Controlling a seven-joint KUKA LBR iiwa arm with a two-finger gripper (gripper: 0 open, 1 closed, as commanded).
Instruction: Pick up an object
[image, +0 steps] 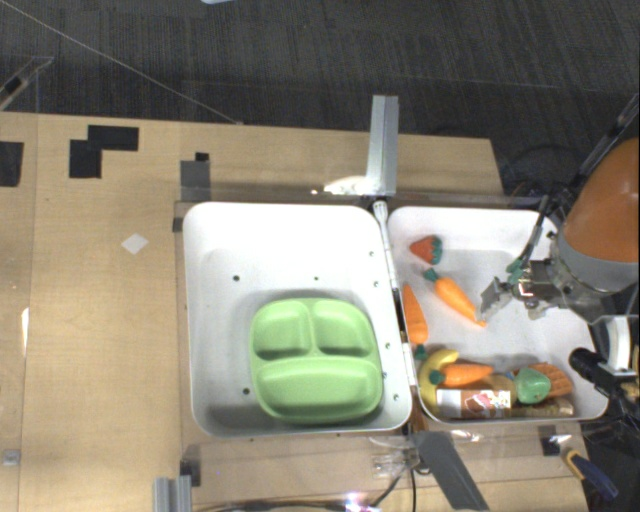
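Hovering in the right bin (470, 225), fingers (510, 292) apart, clamped on nothing. Lying just left of the fingers: a carrot (456, 297), tip nearly touching them. Sitting further left and up: a strawberry (426, 249). Leaning along the left wall: another carrot (414, 316). Crowding the near edge below: a banana (436, 362), bottle (478, 403) and more toys. Holding a green tray (315, 358): the left bin (215, 300), well apart on the bench (90, 330).

green divided plate (317, 358), left bin (220, 250)
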